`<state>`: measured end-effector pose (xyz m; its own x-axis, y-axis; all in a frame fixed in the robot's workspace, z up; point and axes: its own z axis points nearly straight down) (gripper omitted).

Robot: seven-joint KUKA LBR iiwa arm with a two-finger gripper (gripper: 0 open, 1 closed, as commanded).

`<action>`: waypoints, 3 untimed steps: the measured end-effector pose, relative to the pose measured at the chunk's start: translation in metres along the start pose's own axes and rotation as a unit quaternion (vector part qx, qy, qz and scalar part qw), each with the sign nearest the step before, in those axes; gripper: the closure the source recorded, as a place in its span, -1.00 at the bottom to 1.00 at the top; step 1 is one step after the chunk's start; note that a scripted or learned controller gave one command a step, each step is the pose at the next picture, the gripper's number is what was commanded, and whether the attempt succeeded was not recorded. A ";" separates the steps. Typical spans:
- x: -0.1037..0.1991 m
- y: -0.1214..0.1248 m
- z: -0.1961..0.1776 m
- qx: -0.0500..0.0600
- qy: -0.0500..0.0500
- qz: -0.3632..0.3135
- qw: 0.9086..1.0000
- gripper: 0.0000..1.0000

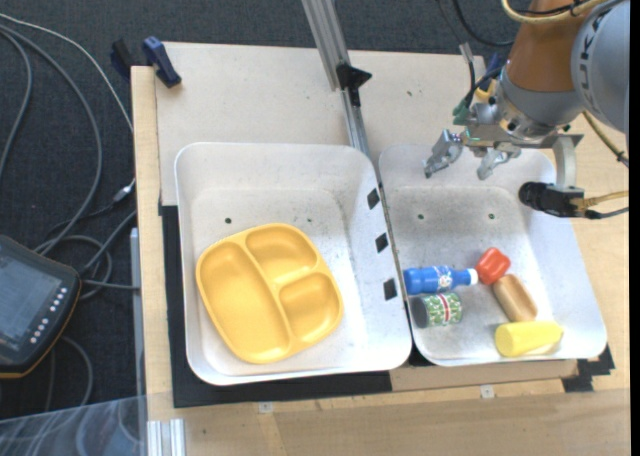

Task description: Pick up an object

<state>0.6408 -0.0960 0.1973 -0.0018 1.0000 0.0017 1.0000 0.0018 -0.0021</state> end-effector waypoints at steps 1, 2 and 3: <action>0.000 0.000 0.000 0.000 0.000 0.000 1.000 -1.00; -0.004 0.006 0.045 0.002 0.000 0.001 1.000 -1.00; -0.003 0.004 0.098 0.003 0.000 0.001 1.000 -1.00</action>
<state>0.6450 -0.0985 0.0991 -0.0003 1.0000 0.0016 1.0000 0.0003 -0.0079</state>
